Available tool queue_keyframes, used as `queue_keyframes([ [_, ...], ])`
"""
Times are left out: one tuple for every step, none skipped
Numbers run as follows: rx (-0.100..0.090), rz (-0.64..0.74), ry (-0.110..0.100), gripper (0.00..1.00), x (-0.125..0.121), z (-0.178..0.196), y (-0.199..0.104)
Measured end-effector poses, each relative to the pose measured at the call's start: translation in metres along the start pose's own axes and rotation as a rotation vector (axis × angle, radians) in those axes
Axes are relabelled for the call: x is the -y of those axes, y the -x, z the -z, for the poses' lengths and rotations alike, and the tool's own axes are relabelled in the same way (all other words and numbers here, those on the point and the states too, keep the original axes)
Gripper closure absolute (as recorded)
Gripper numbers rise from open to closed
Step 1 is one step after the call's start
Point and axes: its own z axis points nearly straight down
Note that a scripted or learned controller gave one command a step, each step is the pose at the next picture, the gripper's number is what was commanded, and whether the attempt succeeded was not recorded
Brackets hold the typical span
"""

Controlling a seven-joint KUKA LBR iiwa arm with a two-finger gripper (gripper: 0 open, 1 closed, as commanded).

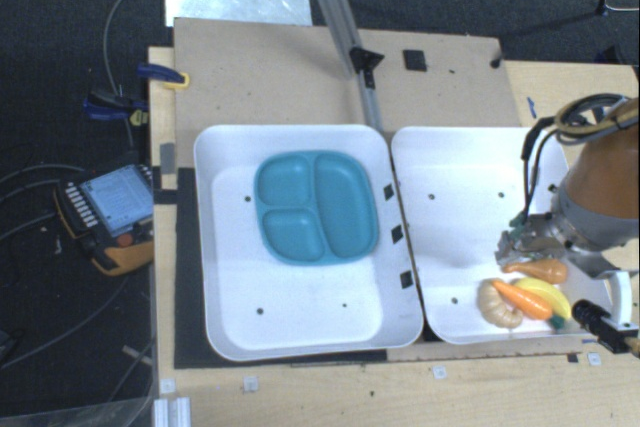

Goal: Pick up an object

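Nearest you, at the five o'clock corner of the right shallow white plastic bin point(450, 215), lies a small heap of toy food: an orange plastic carrot point(522, 298) lying across a yellow plastic banana point(543, 292), with a pale tan bread-like lump point(497, 306) at their nine o'clock and touching them. A brownish-orange rounded piece point(540, 269) sits just at their twelve o'clock.

The jaws point(518, 242) hang just above that heap, at its eleven o'clock, close to the brownish piece. You cannot tell whether they are spread or closed; the metal there is too small and blurred, and nothing is visibly caught between them. Behind them the grey arm with its orange band point(602, 180) comes in from three o'clock.

At nine o'clock of all this, the left shallow white bin point(225, 315) holds a teal plastic divided plate point(317, 205) with three compartments. Both bins rest on the tan desk point(260, 70).
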Motion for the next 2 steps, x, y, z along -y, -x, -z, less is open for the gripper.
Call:
queue_keyframes([
  [0.0, 0.003, 0.001, 1.0, -0.002, 0.05, 0.0],
  [-0.003, 0.009, -0.002, 1.0, -0.026, 0.054, -0.055],
])
